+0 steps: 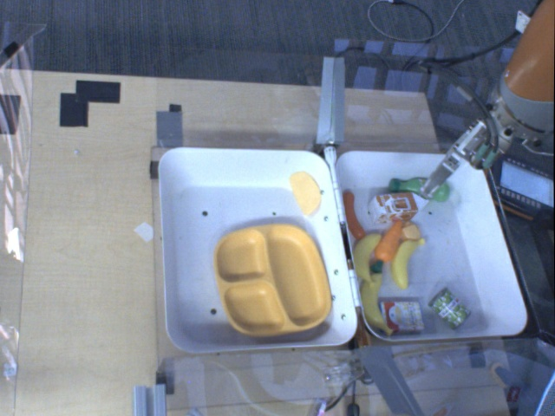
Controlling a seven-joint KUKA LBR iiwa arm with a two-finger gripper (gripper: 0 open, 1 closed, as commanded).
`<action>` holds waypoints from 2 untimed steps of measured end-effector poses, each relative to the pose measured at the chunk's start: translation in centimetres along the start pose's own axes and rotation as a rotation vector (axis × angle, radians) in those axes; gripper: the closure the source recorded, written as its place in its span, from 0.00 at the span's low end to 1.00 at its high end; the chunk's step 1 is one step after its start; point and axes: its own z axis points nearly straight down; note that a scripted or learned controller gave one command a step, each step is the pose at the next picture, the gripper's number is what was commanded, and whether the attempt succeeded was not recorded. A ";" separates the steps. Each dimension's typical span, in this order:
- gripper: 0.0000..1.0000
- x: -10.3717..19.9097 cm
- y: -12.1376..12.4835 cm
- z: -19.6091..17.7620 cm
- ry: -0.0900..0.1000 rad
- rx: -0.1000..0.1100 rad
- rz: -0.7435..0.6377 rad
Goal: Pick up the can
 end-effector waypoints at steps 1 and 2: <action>0.00 1.6 -3.6 18.2 -0.011 -0.010 0.264; 0.00 -6.9 1.0 15.5 0.000 0.000 0.272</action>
